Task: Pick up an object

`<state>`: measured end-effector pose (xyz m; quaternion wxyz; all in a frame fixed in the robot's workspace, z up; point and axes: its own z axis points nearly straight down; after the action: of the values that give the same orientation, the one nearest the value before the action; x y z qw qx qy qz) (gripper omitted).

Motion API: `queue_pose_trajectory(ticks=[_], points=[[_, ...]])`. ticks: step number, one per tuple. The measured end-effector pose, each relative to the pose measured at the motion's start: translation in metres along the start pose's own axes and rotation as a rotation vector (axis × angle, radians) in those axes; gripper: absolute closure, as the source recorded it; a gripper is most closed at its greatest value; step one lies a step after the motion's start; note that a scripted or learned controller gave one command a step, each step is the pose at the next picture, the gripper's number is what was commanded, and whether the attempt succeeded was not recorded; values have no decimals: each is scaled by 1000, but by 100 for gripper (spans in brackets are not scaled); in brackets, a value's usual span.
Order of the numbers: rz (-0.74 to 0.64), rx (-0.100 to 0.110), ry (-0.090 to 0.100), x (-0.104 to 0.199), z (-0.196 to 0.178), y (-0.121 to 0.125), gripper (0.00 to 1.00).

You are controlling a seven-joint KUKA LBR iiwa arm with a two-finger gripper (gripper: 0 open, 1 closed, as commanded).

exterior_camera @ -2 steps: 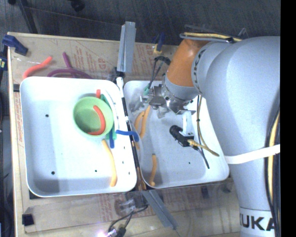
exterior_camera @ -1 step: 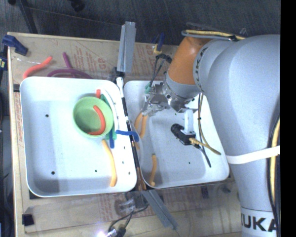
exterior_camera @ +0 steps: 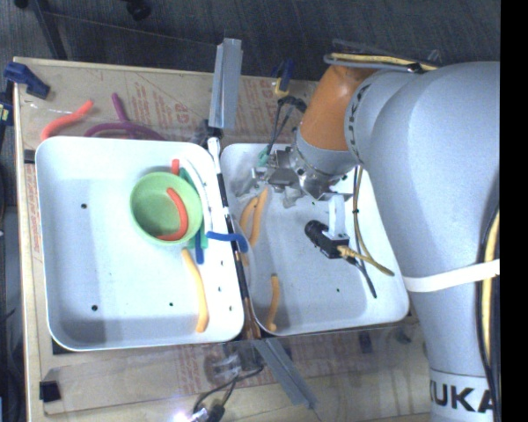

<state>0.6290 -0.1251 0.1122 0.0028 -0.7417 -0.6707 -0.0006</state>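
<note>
**Pincer at right bin's top-left corner; stick just beside it**

Camera view. Pincer point(exterior_camera: 275, 178) sits in the top-left corner of the right bin point(exterior_camera: 383, 304), near the wall it shares with the left bin point(exterior_camera: 53, 236). The arm comes in from the view's right and covers that side of the bin. Opening: cannot tell. The metal head blurs against the white floor, so wide or narrow is not readable. Nothing seen held.

Nearest candidate: orange stick point(exterior_camera: 255, 216). It lies on the right bin's floor just beside the pincer, toward the view's bottom-left of it. Its upper end runs up to the head; touching or apart, cannot tell. Long axis is steep in the view, with the upper end leaning a little right and the lower end toward the shared wall.

Look: thin, long, slightly curved, orange. It may be two slim strands side by side, but it is too small to be sure. Judged light and low-lying.

Judgement: the move turns on a short shift down-left to the stick's mid-length, then a descent. The grip would close across the thin width, roughly left–right in the view. Risk: the shared wall is close on that side, and a thin stick flat on the floor may slide instead of lifting.

Others: second stick point(exterior_camera: 274, 299), same colour, lies lower by the bin's left wall, well apart from the pincer. Green bowl point(exterior_camera: 154, 202) sits in the left bin, across the wall and farther off.
</note>
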Motion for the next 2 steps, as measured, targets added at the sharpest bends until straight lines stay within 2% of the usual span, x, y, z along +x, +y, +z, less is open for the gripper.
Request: queue_pose_trajectory(ticks=[1,2], points=[[0,-3,0,0,-10,0,100],[0,-3,0,0,-9,0,0]])
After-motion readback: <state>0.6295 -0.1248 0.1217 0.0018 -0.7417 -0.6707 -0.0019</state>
